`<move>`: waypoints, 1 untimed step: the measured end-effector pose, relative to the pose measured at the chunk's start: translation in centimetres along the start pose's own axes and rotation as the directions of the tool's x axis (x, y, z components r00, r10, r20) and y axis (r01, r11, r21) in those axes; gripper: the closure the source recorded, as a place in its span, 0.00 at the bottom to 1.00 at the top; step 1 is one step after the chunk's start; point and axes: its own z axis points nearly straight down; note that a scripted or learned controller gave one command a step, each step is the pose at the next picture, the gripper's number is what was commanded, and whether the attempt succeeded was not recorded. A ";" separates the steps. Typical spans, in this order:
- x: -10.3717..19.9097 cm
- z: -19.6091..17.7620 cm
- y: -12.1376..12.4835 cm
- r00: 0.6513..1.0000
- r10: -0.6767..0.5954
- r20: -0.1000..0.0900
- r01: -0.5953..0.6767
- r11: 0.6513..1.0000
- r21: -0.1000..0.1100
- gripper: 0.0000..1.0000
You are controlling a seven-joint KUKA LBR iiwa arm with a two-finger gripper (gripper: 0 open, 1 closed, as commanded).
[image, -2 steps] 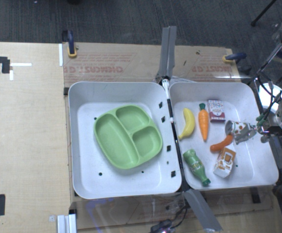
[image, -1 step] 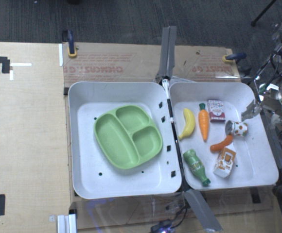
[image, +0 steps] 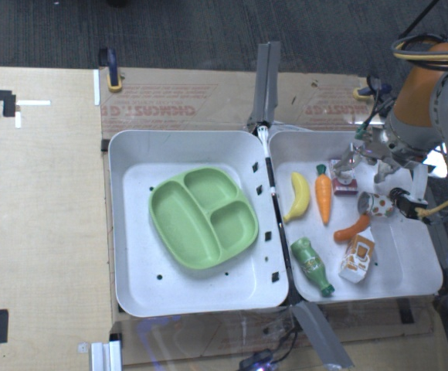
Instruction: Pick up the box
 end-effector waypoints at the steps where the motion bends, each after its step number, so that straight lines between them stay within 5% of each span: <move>1: 2.1 0.0 0.6 0.995 -0.104 0.003 0.104 0.995 -0.002 0.00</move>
